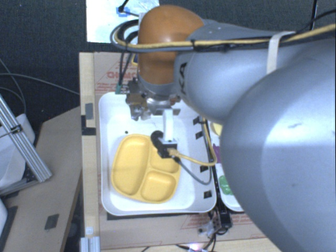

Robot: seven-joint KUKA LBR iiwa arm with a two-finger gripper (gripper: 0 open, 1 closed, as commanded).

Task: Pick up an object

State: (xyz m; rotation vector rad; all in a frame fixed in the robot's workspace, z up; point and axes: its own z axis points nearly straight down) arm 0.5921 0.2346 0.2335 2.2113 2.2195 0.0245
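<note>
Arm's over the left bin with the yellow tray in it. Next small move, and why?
Probably shift the gripper toward the yellow tray and lower onto its far rim. The gripper sits over bare floor of the left bin, just beyond that rim, and a rim likely pinches better than the tray's shallow compartments.

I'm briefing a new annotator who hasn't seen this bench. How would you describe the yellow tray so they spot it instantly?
Find the shallow white bin on the view's left. In its near half lies a rounded yellow plastic tray. Its colour and three moulded compartments set it apart from the plain white bin floor.
</note>
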